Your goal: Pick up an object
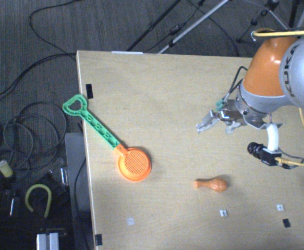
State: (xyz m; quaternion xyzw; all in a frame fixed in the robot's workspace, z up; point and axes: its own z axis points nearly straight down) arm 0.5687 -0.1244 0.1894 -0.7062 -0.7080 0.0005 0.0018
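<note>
Objects for your pick: a small orange gourd-shaped toy (212,184) lying near the bench's front, and a strainer (110,139) with a green perforated handle and orange mesh head, farther left. Camera view: your gripper (213,120) hangs above bare tan board (162,87), well apart from both, fingers spread, pinching nothing. The toy's smooth, rounded body may roll aside; the flat strainer offers your fingers little edge.

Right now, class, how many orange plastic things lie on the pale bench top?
2. The round orange mesh strainer with a green handle lies left of centre; the small orange pear-shaped piece lies lower right, below the gripper. The arm could hide more.
</note>
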